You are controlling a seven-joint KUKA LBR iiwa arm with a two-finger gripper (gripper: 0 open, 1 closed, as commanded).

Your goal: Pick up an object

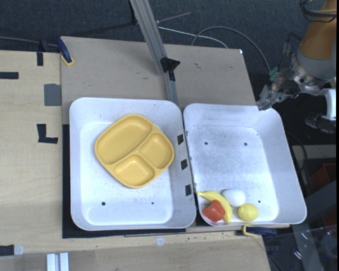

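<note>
A yellow divided plate (134, 150) lies in the left bin (82, 168). Near the front edge of the right bin (282, 151) sit a yellow banana (220, 199), a red piece (214, 210), a white egg-like ball (234, 196) and a yellow ball (248, 212), all close together. My gripper (265, 101) hangs at the right bin's far right corner, well away from these items. Nothing shows in it.
A grey metal post (152, 33) slants across the bench behind the bins. Cables (226, 35) run over the bench top toward the arm. The orange-banded wrist (319, 38) stands off the bench at the right.
</note>
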